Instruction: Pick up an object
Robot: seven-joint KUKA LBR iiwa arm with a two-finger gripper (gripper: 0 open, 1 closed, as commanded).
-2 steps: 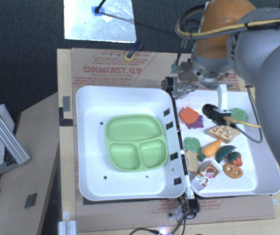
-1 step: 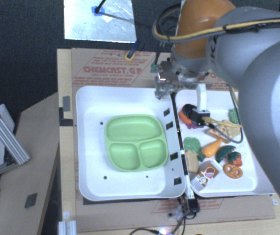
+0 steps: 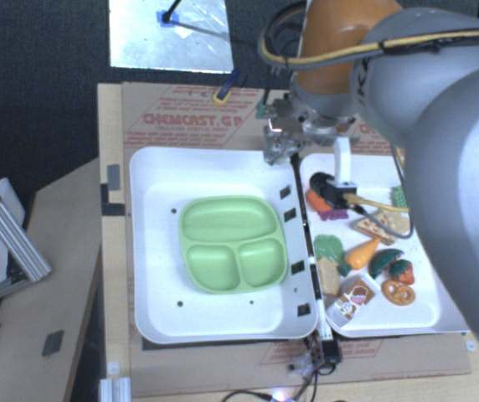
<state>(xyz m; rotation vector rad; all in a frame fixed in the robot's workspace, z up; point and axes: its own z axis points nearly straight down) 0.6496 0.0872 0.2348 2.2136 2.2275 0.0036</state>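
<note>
White right bin [image 3: 424,312] holds the toy food: a carrot [image 3: 362,253], broccoli [image 3: 329,246], a pretzel [image 3: 399,292]. My fingers [image 3: 280,145] hang over the bins' far edge; whether they're open I cannot tell. A green divided plate [image 3: 231,243] lies in the left bin [image 3: 151,224].

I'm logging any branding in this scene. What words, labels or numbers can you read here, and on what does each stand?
"CHEMCAST GP": red print on the brown sheet behind the left bin.
Smaller red print beneath it: too blurred to read.
Red print on the same sheet at the front edge, below the bins: too small to read.
Small packet in the right bin: printed picture, no legible words.
</note>
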